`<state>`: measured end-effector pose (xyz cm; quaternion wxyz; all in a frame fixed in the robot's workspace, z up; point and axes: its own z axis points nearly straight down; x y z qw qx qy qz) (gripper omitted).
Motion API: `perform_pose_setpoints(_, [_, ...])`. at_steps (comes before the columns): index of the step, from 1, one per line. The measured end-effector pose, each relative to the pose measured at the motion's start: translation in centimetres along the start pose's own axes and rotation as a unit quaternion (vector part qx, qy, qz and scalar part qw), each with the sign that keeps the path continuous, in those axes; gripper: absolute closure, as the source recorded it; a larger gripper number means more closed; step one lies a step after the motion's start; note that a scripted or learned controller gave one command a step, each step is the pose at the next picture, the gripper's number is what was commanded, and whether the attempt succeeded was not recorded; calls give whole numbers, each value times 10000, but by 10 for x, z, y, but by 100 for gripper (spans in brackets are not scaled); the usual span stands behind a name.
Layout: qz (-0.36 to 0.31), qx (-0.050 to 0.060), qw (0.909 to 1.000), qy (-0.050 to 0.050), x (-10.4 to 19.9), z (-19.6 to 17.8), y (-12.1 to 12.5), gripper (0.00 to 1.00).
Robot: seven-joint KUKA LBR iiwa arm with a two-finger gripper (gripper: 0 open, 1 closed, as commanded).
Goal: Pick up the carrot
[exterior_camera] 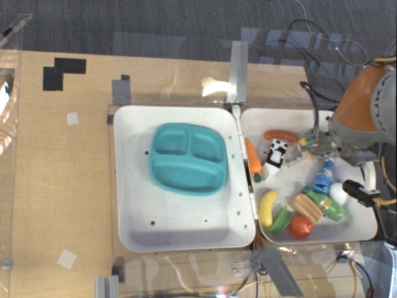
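Observation:
The orange carrot (252,157) lies lengthwise against the left wall of the right bin (366,228), its green end toward the front. My gripper (298,152) hangs low over the middle of that bin, to the right of the carrot. A black-and-white cow toy (276,153) stands between the two. Nothing shows in the gripper's grasp. The grey arm with its orange band (360,101) comes in from the right.
A red sausage (281,135), blue bottle (322,179), white egg (338,193), banana (267,207), green pepper (282,220), tomato (301,226) and bread roll (308,207) share the right bin. The left bin (133,185) holds a teal divided plate (187,158).

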<state>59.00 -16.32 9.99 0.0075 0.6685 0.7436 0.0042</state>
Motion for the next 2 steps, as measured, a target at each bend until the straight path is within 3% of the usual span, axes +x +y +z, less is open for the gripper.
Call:
perform_pose_setpoints(1, [156, 49, 9999, 11, -33, 4, 53, 0])
perform_pose_setpoints(2, [154, 50, 9999, 12, -21, 13, 25, 0])
